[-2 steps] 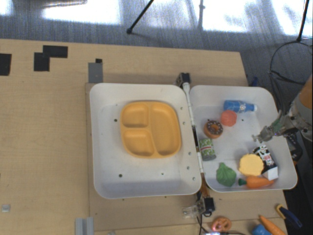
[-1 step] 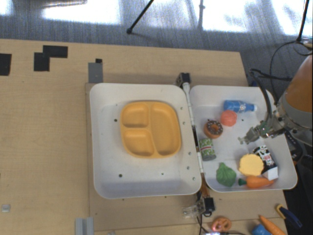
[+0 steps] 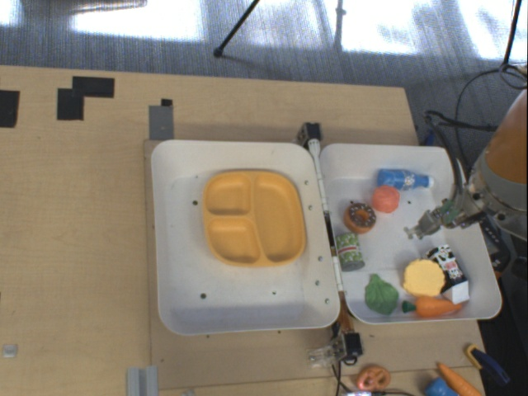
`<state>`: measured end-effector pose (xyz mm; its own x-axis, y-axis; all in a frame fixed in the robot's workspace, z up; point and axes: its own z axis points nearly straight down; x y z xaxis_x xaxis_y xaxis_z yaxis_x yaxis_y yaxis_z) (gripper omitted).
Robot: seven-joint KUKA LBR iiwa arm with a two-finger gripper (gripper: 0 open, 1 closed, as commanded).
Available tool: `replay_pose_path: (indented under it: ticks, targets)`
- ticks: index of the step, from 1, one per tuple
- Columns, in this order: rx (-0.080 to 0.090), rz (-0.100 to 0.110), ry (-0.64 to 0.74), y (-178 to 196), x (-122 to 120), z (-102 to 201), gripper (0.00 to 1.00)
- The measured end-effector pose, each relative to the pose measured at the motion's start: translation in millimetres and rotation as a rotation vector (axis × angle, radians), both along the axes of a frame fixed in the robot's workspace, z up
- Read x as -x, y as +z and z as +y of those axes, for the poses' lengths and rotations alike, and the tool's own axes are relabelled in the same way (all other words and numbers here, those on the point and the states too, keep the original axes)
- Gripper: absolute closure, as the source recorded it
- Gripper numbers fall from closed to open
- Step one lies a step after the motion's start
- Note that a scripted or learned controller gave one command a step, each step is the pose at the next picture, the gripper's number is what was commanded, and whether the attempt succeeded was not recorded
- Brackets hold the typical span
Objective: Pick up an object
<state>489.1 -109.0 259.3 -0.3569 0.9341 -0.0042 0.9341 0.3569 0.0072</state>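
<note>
Now the gripper (image 3: 422, 226) hangs over the right bin (image 3: 355, 162), in the right part of the frame, and it comes in from the right edge under the orange band of the arm (image 3: 505, 151). Its fingers look a little spread and nothing is between them. They hover above bare white floor, between the bottle (image 3: 403, 180) higher up and the yellow piece (image 3: 424, 278) lower down. The blue bottle lies on its side near the top of this bin. Just below it sits a red ball (image 3: 385, 199), and left of that a brown donut (image 3: 360, 216). A green can (image 3: 349, 251) stands close to the bin's left wall. At the lower edge lie a green vegetable (image 3: 381, 294), the yellow piece, a carrot (image 3: 436, 307) and a black and white carton (image 3: 450, 268), all close together. The left bin (image 3: 177, 221) holds a yellow plate (image 3: 252, 218) with three compartments, in its middle. On the bench (image 3: 74, 262), at the bottom right, lie a pretzel (image 3: 373, 378) and some small tools.
</note>
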Motion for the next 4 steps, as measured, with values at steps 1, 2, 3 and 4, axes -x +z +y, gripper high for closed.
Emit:
replay_pose_path:
  ticks: [1, 2, 3, 4]
  targets:
    - [0.001, -0.005, 0.004, 10.8, -1.5, 0.3, 1.0]
    - [0.001, 0.005, 0.155, -51.1, -30.9, -51.1, 1.0]
    - [0.003, 0.005, 0.342, -95.1, -67.2, -97.1, 1.0]
    - [0.002, 0.004, 0.342, -94.9, -67.4, -96.9, 0.0]
